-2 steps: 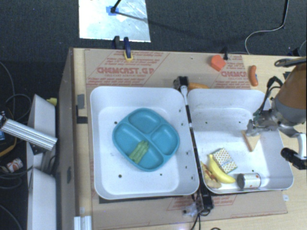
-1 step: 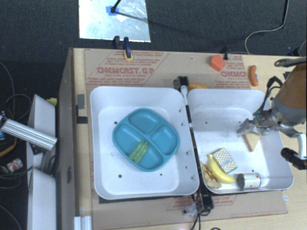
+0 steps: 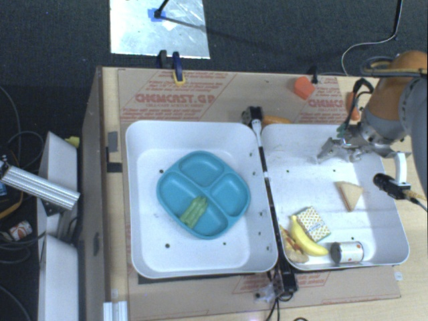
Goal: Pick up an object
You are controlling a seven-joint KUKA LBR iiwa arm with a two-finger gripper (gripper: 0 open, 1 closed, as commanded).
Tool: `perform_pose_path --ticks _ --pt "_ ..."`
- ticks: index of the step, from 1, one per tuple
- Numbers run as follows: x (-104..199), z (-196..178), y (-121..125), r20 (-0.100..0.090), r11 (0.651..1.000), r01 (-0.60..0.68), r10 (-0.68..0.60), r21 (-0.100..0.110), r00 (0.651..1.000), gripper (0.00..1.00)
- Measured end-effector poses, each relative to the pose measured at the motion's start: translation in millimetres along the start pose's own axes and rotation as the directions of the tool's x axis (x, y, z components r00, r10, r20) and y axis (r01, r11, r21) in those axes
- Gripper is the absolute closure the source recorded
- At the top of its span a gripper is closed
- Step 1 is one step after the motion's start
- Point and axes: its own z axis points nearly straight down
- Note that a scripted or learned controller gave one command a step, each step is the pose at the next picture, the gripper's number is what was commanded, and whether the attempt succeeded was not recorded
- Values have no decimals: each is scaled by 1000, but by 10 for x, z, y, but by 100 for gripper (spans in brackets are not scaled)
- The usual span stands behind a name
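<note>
1 banana (image 3: 306,237), 2 bins (image 3: 200,134)

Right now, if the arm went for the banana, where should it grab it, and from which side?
Probably the middle of the banana, from straight above, fingers across its narrow width. It lies flat, curved, against the right bin's near-left corner, a small box touching it, so its ends are crowded. The gripper sits farther back.

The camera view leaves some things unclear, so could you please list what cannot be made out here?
- Gripper: too small and blurred to tell its state, or whether it touches the right bin.
- Arm: cut off by the right edge.
- Small box: print too small to read.
- Green item on the blue plate: too blurred to identify.
</note>
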Motion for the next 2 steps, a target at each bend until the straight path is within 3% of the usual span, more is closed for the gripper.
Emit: perform_pose_path --ticks 1,2 --pt "-9 -936 -405 1 1000 -2 2 -3 1000 0" --pt "-5 -1004 -584 0 1000 -3 3 0 1000 0"
